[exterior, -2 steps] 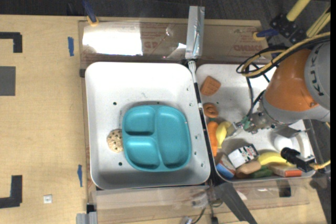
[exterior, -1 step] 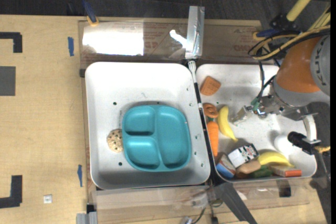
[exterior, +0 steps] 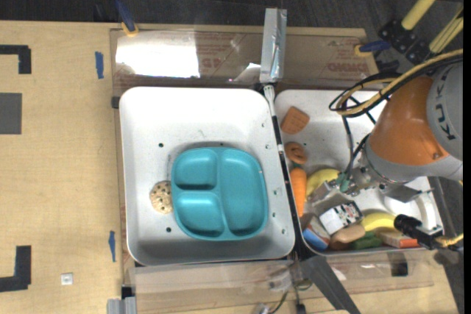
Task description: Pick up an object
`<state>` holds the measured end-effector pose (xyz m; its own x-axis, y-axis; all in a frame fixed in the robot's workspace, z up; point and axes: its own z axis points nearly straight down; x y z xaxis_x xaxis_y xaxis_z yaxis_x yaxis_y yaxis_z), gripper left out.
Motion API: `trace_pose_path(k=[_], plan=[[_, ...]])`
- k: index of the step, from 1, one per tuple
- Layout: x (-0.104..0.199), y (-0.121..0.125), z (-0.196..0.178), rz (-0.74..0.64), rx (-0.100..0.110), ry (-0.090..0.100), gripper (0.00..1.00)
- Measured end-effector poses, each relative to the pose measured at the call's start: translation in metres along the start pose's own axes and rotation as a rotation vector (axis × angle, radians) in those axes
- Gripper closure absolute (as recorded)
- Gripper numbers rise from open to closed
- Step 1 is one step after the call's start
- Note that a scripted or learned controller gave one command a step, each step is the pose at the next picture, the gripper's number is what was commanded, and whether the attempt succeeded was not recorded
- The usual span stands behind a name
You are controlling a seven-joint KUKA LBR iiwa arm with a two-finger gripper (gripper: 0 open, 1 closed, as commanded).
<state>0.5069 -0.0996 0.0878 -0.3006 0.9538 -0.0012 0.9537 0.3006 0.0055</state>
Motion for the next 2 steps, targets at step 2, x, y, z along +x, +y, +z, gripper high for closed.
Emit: trace_pose_path(k=[2], plan=[[-0.075,-0.011,-0.093,0.119,0.0,-0.003,0.0]])
